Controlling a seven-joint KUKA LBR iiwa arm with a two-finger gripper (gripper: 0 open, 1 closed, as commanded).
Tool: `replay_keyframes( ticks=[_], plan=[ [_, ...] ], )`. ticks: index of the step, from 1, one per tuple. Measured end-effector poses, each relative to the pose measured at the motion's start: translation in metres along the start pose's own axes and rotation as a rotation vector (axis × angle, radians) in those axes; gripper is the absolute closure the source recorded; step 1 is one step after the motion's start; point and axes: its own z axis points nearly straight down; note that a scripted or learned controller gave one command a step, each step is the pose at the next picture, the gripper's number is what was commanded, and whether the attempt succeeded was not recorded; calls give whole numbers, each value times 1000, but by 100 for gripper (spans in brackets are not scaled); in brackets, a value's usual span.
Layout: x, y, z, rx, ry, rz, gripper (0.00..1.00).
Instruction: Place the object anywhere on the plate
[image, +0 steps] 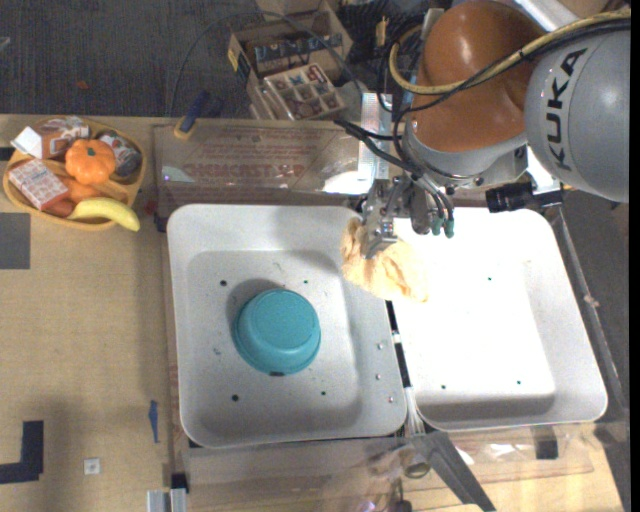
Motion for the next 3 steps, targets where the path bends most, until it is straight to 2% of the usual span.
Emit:
replay_keyframes(
  ticks=[1, 2, 3],
  plan=[
    [13, 52, 9, -1, 0, -76, 100],
    [39, 96, 17, -1, 1, -77, 100],
    [38, 95, 16, -1, -1, -76, 0]
  ],
)
